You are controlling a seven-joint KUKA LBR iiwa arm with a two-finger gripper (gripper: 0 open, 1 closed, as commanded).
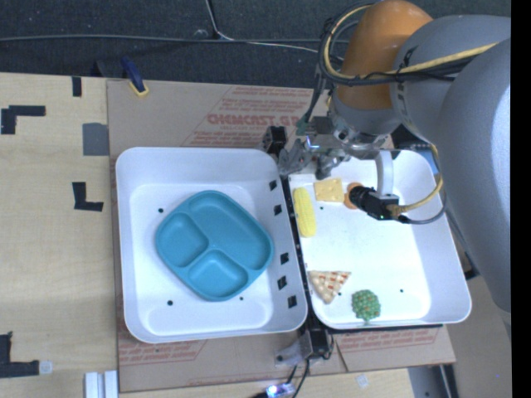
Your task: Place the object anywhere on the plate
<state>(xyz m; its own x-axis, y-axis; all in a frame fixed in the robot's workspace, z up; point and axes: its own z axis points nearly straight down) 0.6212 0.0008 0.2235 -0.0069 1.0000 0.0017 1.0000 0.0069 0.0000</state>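
Currently my tool (322,166) hangs over the cheese slice (329,191); can't tell its opening. Corn cob (304,211) lies just plate-side of it, long axis parallel to the bin divider; plate (214,245) sits further that way.

1. A dark grey, carpet-like surface (124,15) fills the band at twelve o'clock, with a thin black cable (217,31) trailing across it.
2. A light wooden bench top (46,247) spans nine o'clock, marked with black tape pieces (83,197).
3. A brown cardboard sheet with red printing (224,114) lies at the centre.
4. Light is even and soft.
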